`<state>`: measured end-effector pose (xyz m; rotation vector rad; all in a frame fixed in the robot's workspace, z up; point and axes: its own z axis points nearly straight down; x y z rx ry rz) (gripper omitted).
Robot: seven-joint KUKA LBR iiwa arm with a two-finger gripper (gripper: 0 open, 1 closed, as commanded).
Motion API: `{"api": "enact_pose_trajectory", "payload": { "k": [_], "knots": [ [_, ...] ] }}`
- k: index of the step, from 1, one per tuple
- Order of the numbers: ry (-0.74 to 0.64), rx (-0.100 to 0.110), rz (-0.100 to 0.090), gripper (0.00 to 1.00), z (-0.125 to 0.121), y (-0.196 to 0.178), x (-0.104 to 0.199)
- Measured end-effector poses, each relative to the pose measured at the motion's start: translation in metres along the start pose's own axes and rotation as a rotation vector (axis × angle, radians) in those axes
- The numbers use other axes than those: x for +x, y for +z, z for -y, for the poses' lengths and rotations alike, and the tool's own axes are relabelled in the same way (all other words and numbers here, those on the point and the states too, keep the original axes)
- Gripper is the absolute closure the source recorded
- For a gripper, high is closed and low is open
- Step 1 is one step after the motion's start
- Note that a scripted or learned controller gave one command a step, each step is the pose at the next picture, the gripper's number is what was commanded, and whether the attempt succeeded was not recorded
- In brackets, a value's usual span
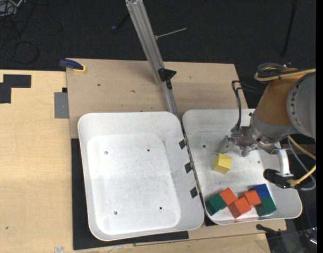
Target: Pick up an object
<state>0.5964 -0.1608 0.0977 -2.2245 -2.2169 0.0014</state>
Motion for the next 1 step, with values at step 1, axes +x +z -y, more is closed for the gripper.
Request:
{"api": "enact_pose_trajectory", "payload": {
  "k": [1],
  "knots": [
    [0.007,0.003,-0.001,1.0,0.0011,-0.0109,-0.0021]
  ]
}}
